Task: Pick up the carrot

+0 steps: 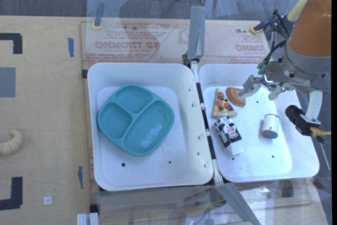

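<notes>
**Hand hovers at the right bin, carrot just beside a fingertip**

The hand (pixel 259 88) sits over the right bin (pixel 300 166), its two fingers spread apart with nothing between them. The carrot (pixel 235 96), an orange piece, lies at the bin's eleven o'clock, and one fingertip reaches right up to its three o'clock edge; contact is hard to judge. At the carrot's seven o'clock, a pizza slice (pixel 222 104) nearly touches it, so a grasp looks crowded. Below sits a black-and-white carton (pixel 228 134); a small can (pixel 269 126) lies at four o'clock from the carrot. The left bin (pixel 105 176) holds a teal divided plate (pixel 136 119).
</notes>
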Motion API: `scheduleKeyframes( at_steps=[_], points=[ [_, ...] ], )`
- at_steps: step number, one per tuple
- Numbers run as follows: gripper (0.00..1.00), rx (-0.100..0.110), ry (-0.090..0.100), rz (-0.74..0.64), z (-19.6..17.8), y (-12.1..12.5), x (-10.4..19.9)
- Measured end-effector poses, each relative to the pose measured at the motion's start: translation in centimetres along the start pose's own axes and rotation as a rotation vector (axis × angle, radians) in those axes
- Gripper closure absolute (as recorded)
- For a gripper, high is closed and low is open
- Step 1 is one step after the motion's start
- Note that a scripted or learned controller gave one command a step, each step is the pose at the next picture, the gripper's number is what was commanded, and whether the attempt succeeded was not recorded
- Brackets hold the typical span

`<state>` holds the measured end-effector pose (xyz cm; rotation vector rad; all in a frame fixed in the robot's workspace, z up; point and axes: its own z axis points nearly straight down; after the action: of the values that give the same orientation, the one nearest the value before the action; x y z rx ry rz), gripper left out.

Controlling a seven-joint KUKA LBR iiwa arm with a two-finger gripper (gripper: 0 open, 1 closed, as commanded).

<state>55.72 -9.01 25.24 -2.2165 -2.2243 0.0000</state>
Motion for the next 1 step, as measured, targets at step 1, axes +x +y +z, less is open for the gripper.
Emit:
scheduleKeyframes(
  at_steps=[1],
  points=[
    [0.00,-0.006,-0.001,0.007,12.41,0.61,-0.80]
  ],
)
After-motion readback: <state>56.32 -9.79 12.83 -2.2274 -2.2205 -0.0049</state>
